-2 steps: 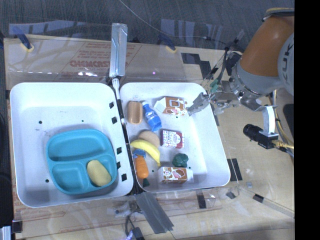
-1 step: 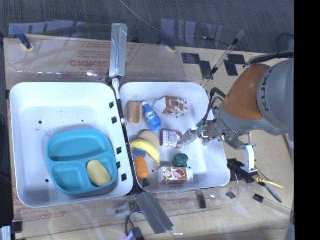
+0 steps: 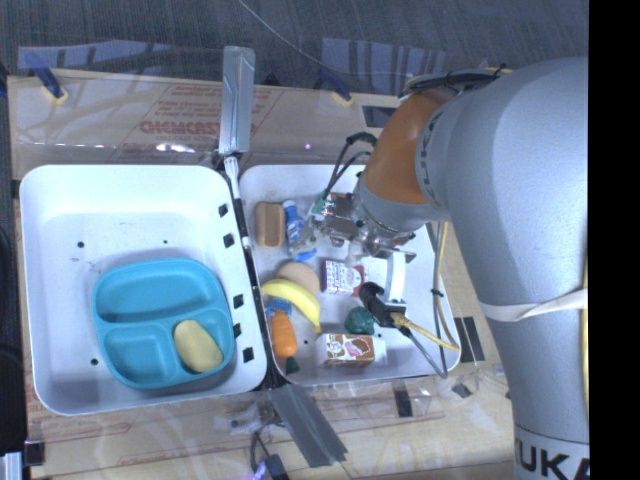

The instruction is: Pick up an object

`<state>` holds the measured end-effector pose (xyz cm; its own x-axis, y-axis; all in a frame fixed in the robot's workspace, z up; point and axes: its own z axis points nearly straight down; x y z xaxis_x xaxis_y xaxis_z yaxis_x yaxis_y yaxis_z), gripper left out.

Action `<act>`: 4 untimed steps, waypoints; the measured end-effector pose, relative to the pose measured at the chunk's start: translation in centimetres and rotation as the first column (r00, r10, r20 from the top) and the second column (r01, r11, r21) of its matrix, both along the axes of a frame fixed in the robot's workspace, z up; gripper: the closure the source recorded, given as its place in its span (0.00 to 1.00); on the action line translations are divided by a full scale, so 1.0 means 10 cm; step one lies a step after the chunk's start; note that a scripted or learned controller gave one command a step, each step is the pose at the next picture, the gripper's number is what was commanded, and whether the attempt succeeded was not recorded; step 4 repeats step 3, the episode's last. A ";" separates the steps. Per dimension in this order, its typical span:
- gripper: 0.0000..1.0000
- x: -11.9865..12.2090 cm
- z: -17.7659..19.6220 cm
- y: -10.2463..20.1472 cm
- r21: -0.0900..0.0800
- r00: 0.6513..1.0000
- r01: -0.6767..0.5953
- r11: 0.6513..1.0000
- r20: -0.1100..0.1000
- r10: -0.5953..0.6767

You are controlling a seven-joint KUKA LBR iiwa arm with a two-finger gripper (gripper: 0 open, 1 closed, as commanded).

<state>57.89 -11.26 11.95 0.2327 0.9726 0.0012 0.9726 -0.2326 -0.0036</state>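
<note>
Approach over the right bin [image 3: 300, 183], nothing lifted yet.
The gripper [image 3: 335, 220] hangs low near the bin's back, just beside the blue bottle [image 3: 292, 223], perhaps its target. How wide it stands cannot be told. Next it must centre on one object and close.

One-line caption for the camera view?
Arm over the cluttered right bin; blue tray holding a yellow item in left bin.
</note>
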 end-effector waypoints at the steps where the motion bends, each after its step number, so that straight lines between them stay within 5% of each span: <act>1: 0.00 0.21 -0.29 -0.05 -0.002 0.994 -0.106 0.994 0.002 0.106; 2: 1.00 0.22 -0.18 -0.04 -0.001 0.994 -0.111 0.994 0.002 0.111; 3: 1.00 0.19 0.76 0.63 -0.001 0.989 -0.146 0.989 0.009 0.146; 4: 1.00 0.19 0.76 0.63 -0.001 0.989 -0.146 0.989 0.009 0.146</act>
